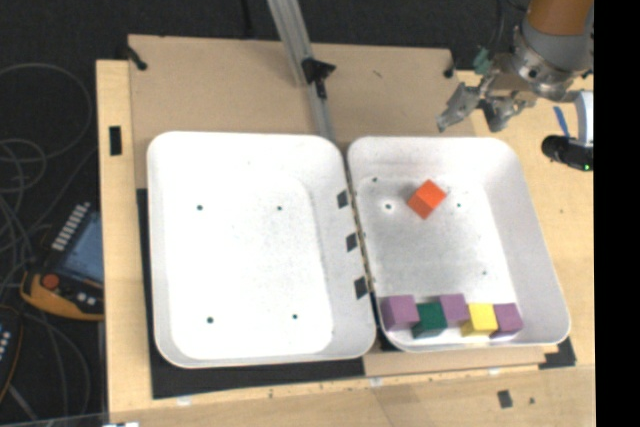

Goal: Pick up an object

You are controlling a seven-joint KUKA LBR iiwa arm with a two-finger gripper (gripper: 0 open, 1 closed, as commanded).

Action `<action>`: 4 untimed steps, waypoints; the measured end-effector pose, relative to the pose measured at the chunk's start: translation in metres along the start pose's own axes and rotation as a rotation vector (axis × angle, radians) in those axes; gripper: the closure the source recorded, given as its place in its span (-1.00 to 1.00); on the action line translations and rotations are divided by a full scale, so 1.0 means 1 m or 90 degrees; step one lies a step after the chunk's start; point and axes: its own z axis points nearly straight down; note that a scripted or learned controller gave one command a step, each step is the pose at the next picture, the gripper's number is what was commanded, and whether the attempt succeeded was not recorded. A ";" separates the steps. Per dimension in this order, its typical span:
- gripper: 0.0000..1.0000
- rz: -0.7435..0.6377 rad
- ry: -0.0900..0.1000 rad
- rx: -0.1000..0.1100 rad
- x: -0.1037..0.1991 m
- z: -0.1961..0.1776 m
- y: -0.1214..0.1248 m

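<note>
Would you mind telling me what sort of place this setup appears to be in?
Probably a robotics lab test bench: a robot arm with a gripper over two white bins, small coloured blocks as practice objects, and loose cables alongside.

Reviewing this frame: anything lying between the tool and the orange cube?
No object: the camera view shows bare bench, then the right bin's rim and floor between the tool and the orange cube.
</note>
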 end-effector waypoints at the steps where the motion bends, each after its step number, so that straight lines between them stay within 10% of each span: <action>1: -1.00 0.000 0.001 0.002 0.006 0.062 0.000; 2: -1.00 0.002 0.001 0.002 0.021 0.170 0.000; 3: -1.00 0.005 0.001 0.001 0.032 0.166 -0.053; 4: 1.00 0.007 0.000 -0.004 0.031 0.154 -0.050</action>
